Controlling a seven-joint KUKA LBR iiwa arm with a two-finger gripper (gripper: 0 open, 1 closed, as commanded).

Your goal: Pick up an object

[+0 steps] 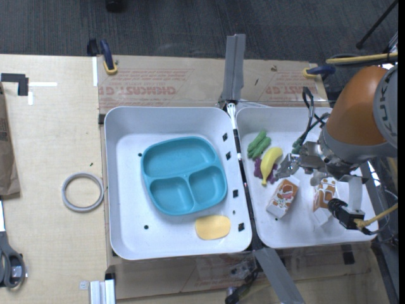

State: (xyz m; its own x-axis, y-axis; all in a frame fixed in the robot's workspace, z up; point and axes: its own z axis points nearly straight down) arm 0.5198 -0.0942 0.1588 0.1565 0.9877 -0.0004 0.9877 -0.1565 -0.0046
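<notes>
Left, blue tray [183,177] in bin [120,189].

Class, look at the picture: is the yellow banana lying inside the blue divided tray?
No. The banana lies in the right bin, beside green and purple items, while the blue tray sits in the left bin.

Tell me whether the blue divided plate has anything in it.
Empty. All three compartments of the blue divided plate show bare blue surface. The yellow oval piece lies outside it, on the left bin floor.
</notes>
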